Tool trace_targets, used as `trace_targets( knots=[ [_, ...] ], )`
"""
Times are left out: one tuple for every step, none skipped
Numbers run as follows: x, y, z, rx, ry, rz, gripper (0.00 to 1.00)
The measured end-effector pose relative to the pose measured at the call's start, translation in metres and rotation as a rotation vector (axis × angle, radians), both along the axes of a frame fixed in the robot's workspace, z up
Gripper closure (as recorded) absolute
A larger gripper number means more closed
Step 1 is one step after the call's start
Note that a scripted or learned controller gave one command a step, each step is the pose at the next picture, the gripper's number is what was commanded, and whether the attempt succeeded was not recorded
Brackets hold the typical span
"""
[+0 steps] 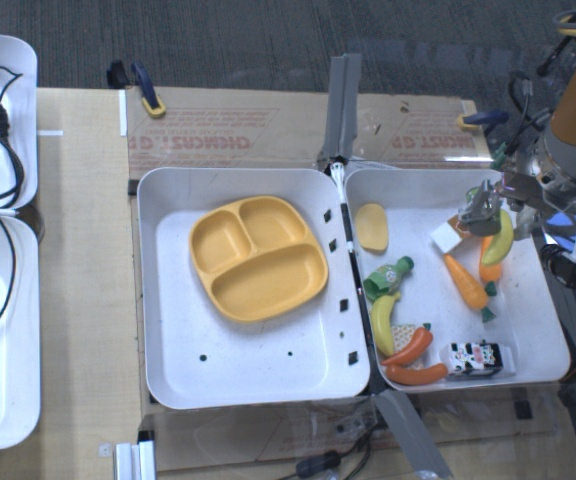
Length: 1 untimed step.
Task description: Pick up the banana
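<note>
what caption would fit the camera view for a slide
Gripper over the right bin beside a banana; a second banana lies by the divider, yellow plate in the left bin.

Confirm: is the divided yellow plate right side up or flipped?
Right side up. The yellow plate in the left bin shows three hollow compartments facing the camera, nothing in them.

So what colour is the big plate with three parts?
Yellow-orange plate, seen in the camera view.
</note>
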State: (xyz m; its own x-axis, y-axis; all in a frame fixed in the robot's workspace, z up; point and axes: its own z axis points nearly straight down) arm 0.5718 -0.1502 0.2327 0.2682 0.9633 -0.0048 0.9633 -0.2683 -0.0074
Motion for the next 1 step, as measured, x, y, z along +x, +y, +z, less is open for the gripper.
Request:
trace_targets(
  knots=[
    [0.0809,-0.0607,-0.0384,0.002,-0.003,0.293,1.00]
  ],
)
